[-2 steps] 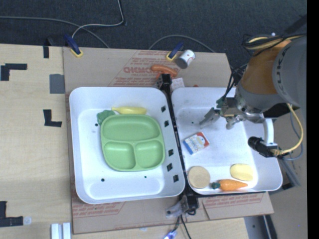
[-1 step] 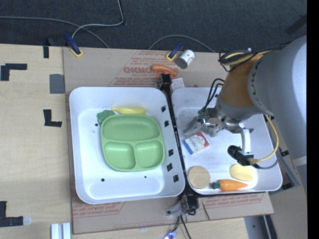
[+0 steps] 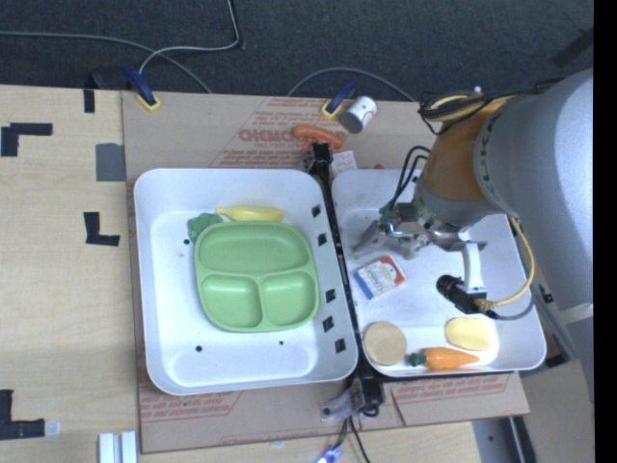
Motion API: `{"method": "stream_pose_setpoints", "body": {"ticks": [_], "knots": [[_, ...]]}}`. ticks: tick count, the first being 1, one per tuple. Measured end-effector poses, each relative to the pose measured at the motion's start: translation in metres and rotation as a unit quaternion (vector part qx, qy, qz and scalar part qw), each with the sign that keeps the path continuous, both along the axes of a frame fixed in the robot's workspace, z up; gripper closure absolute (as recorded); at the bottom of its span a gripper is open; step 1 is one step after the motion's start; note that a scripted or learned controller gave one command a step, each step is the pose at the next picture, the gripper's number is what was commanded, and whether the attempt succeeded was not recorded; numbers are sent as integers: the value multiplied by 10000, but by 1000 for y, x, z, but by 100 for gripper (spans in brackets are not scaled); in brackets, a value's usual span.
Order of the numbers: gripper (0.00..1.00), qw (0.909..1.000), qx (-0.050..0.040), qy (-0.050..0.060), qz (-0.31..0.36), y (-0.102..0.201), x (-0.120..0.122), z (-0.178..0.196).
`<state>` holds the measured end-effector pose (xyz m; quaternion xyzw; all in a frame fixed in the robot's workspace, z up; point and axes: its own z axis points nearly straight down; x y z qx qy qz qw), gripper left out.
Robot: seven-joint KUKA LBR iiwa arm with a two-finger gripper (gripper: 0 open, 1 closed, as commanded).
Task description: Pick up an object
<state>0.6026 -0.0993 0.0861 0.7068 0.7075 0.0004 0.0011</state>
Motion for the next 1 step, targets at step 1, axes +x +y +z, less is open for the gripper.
{"method": "stream_pose_setpoints", "body": {"ticks": [1], "knots": [[0,10000,-5,-15,1,-2,-24,0]]}}
